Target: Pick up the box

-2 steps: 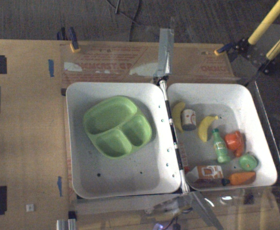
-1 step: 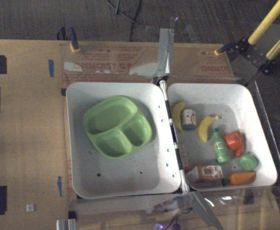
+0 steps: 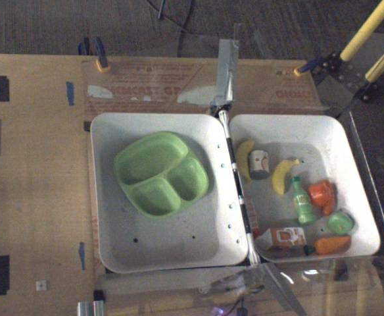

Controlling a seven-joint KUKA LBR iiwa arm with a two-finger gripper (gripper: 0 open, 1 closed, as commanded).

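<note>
Against the near wall of the right-hand shallow white bin [image 3: 356, 143]: lying flat, a small orange-and-white cardboard box [image 3: 284, 236], just beside an orange plastic carrot [image 3: 331, 245] and near a green plastic bottle [image 3: 302, 203]. Cannot tell whether the end effector is spread or pressed together.

Probably risky on three counts. Could strike the bin wall on the way down, with the box tucked so close to it. Could catch the carrot or the bottle instead, crowded as they are. Might skid off a flat, low carton and close on nothing.

Counted in the right bin: one box, one carrot, one bottle, two yellow plastic bananas [image 3: 283, 175], one small white can with a red label [image 3: 259, 163], one red-orange toy piece [image 3: 321, 193], one round green toy piece [image 3: 340, 222]. Counted in the left-hand white bin [image 3: 113, 242]: one green three-compartment plastic plate [image 3: 160, 173]. Two bins in all.
</note>
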